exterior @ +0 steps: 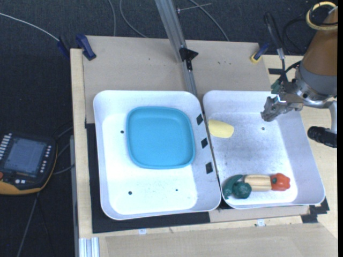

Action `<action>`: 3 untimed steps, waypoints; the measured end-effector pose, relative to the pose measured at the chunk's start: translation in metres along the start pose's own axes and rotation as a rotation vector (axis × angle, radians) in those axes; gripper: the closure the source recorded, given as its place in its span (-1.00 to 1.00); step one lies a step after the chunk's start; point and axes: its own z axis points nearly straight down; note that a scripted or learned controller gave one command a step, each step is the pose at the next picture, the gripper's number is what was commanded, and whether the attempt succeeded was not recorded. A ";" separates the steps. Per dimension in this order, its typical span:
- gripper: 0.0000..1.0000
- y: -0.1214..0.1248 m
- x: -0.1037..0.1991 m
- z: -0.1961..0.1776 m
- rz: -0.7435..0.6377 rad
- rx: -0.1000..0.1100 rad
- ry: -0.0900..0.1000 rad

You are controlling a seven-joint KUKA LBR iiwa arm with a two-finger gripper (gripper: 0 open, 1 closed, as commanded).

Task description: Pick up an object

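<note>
On the surface [139, 58]: left bin [107, 116] holding a blue plate [161, 137]; right bin [300, 159], stocking a wooden toy [258, 183] and yellow piece [220, 128] as pick candidates. Tool [273, 110] above the bin's far side, grip state indiscernible.

I see dark carpet [32, 63] around my wooden bench [139, 63]. Thin cables [115, 7] loop across it. A handheld pendant [24, 162] lies left.

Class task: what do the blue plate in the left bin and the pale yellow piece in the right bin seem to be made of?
Blue plate: probably plastic, with an even turquoise colour, a smooth matte surface and softly moulded rounded corners. Pale yellow piece: likely plastic or foam, uniform in colour with a rounded shape and no shine; too small to tell which.
</note>
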 end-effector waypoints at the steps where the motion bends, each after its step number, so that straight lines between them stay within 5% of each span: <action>1: 1.00 0.000 0.000 0.024 0.001 0.008 0.001; 3: 1.00 0.020 0.111 0.016 -0.005 0.005 0.002</action>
